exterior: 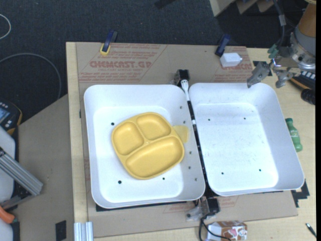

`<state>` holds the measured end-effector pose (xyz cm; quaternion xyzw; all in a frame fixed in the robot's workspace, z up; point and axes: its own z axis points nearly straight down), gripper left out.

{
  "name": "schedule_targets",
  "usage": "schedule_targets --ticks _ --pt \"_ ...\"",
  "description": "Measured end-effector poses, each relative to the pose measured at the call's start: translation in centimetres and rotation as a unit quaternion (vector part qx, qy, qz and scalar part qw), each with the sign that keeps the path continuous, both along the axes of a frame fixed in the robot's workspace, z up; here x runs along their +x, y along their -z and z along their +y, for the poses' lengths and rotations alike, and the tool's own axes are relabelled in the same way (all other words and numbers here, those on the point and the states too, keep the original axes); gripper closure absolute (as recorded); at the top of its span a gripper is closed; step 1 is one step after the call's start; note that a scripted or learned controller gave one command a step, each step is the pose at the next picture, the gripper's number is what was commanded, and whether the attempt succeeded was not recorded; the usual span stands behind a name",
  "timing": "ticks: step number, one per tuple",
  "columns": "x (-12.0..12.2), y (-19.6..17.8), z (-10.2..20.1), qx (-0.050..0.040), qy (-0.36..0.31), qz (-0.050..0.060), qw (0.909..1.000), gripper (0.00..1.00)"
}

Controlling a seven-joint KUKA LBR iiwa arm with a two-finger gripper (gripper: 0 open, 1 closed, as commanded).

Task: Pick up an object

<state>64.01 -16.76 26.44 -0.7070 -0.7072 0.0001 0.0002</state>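
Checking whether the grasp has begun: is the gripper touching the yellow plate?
Apart. The camera view shows the gripper above the right bin's far corner, the yellow plate in the left bin.

bench (150,59): my brown board, printed lettering up top
on it: left bin (95,114), right bin (281,134), side by side

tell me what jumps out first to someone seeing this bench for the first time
The yellow divided plate grabs the eye first: three compartments, lying in the left bin, the one bright thing against the white. Next comes the gripper at the upper right, hovering over the far corner of the right bin, well away from the plate. A small green object lies just outside the right bin's right rim.
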Motion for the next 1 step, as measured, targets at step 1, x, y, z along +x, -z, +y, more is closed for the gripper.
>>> schedule_targets --ticks 1 --pt "-5.40 -9.43 4.07 -0.0004 -0.002 -0.005 1.0000 0.00"
